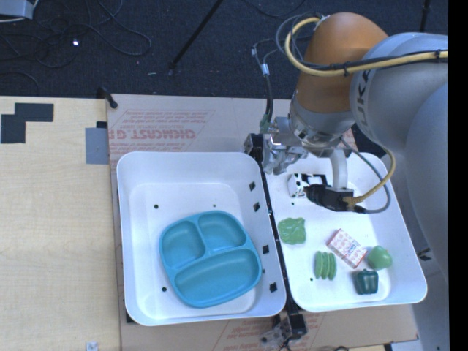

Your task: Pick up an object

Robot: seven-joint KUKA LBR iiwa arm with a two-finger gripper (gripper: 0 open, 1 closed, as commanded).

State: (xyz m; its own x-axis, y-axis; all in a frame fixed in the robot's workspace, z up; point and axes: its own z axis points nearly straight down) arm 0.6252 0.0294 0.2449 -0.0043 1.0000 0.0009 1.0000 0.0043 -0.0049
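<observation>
Hovering over the right bin's far end, arm has nothing picked yet; jaws state cannot tell; lettuce, carton untouched.

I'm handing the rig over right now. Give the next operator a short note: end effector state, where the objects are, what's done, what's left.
End effector: low over the far left corner of the right bin, near the divider; nothing visibly held.
Right bin: green leafy piece, green pod, red-and-white packet, round green item, dark green pepper, all lying on the floor.
Left bin: blue divided plate.
Done: no pick visible.
Left: grasp and lift one object.
</observation>
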